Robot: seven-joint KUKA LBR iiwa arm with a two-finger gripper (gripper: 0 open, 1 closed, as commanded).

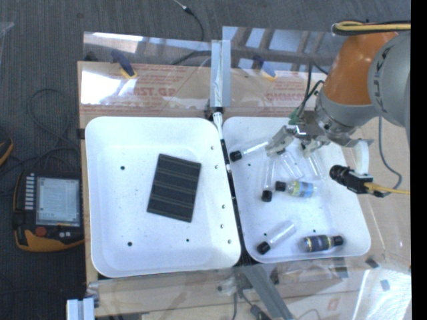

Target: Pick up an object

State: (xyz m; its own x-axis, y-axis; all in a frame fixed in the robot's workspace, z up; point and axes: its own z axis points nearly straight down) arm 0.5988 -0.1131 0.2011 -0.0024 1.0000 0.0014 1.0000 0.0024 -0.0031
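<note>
Right bin (347,242), shallow and white: holds a scatter of small vials and bottles. One clear vial with a black cap (248,151) lies at the far left of this bin, cap toward the divide between the bins. A second clear vial, black-capped (268,181), lies near the middle, cap toward the near side. Just right of it, a small bottle with a blue and yellow label (298,189) lies on its side. A further clear vial (293,166) lies between these, directly under the hand, partly hidden by it. Near side of the bin: one clear vial with a black cap (275,237), lying at a slant, and to its right a dark bottle with a yellow band (321,243), also on its side. Hand (294,142): hangs over the far middle of the right bin, its metal fingers spread fairly wide, with nothing seen between them; whether the tips touch the vial beneath cannot be told. Arm (363,65): grey with an orange band, entering from the far right; a black fitting with a yellow cable (351,177) stands out at its near side. Left bin (100,232): white, carrying one flat dark ribbed rectangular pad (174,187), slightly turned, near the bin's middle. Surface (147,89) beyond the bins: brown board under clear sheeting. Floor left of the surface: a handheld control pendant, orange-edged with a screen (48,210), and black cable.
</note>
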